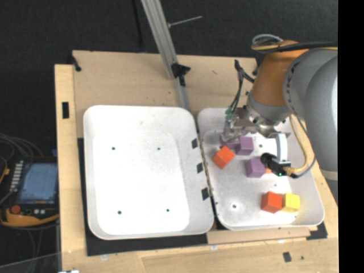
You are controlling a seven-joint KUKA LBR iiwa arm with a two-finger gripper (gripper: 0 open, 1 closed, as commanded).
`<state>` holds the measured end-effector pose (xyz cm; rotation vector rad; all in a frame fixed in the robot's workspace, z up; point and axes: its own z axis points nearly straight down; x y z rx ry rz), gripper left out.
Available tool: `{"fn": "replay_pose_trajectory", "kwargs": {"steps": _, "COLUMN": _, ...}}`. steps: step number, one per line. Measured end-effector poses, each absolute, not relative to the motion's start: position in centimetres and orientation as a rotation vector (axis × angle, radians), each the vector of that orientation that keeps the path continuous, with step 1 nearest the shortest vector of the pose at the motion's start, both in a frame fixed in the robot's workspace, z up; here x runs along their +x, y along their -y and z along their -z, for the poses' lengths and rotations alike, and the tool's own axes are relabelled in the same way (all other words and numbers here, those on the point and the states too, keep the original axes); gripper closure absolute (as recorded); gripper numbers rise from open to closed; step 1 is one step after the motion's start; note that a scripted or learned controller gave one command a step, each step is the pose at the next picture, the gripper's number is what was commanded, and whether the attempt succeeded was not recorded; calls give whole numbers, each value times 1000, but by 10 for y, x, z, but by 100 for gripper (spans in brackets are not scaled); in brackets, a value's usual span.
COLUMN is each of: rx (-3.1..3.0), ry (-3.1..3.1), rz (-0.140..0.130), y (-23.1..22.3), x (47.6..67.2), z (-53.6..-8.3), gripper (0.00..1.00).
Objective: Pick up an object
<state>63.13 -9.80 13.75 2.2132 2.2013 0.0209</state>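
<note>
The gripper (232, 134) is hovering low in the right bin (250, 218), just above the orange cube (223, 157) and purple cube (245, 145). Whether its jaws are spread, I cannot tell. Nothing is looking lifted yet; grasping and raising are remaining.

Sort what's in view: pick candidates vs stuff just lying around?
Job:
gripper, low in the right bin
orange block
two purple blocks
orange-red block
yellow block

Lying about:
left bin
metal pole
handheld pendant beside the bench
</note>
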Motion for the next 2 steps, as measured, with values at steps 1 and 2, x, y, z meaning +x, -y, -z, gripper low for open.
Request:
{"fn": "replay_pose_trajectory", "kwargs": {"steps": 1, "rx": 2221, "ry": -2213, "rz": -7, "y": 106, "x": 633, "z": -201, "gripper": 100}}
{"fn": "replay_pose_trajectory", "kwargs": {"steps": 2, "rx": 2215, "ry": -2221, "rz": -6, "y": 107, "x": 634, "z": -240, "gripper": 100}}
